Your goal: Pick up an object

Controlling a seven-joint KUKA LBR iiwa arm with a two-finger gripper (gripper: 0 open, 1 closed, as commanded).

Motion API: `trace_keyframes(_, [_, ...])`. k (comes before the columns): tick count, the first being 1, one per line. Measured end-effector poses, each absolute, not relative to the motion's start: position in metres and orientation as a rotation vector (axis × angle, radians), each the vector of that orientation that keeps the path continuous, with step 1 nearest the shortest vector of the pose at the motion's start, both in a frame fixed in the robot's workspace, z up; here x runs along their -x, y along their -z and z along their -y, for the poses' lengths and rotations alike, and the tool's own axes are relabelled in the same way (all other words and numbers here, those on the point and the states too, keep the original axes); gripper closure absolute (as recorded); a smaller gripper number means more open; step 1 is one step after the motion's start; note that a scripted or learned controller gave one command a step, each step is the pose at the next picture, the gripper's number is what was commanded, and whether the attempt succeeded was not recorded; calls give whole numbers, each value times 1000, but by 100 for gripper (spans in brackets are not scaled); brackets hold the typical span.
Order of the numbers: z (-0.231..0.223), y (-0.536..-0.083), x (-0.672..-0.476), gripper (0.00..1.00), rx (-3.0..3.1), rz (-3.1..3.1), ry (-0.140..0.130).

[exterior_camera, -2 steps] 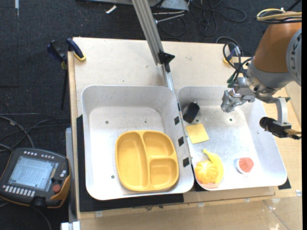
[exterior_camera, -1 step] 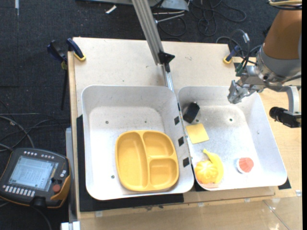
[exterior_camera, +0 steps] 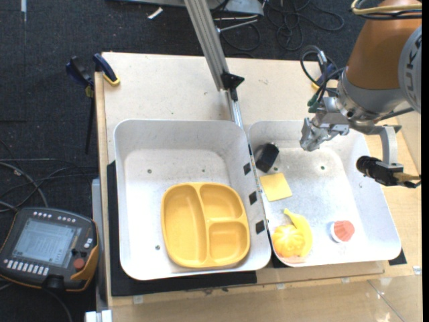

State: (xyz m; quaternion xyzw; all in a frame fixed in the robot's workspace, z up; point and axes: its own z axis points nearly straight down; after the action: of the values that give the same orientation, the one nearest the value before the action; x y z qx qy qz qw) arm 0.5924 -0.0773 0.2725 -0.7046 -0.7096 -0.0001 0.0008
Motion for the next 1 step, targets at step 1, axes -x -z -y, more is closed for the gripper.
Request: trace_keyframes(1, [34, -266, -581, 100, 2212, 2227, -1])
